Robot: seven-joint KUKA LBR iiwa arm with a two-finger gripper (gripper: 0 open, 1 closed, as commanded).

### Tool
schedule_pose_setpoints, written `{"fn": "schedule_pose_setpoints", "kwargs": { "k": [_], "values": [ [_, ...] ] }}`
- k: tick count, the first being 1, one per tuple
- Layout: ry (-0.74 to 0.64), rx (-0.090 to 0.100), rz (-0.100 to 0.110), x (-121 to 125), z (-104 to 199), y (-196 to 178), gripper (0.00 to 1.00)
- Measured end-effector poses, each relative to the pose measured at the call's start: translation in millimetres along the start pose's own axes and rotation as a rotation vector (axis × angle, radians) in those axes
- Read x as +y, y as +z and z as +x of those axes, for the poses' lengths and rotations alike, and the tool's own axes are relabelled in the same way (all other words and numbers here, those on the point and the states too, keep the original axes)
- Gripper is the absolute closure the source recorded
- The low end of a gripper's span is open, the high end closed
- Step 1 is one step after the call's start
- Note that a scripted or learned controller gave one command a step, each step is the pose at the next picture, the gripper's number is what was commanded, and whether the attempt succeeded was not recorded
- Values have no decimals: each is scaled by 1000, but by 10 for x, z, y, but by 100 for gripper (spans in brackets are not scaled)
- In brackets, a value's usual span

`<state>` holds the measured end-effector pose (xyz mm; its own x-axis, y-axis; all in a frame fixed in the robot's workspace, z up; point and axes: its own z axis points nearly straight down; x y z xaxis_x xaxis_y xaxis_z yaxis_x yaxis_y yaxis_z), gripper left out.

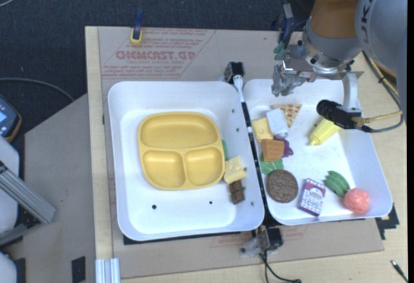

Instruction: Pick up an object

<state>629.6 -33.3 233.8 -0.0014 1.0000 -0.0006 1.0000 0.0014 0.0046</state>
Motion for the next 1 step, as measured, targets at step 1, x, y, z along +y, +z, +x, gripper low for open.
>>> {"fn": "schedule_pose_setpoints", "kwargs": {
  "k": [1],
  "values": [
    [1, 0, 8, 26, 78, 190, 100]
  ]
}}
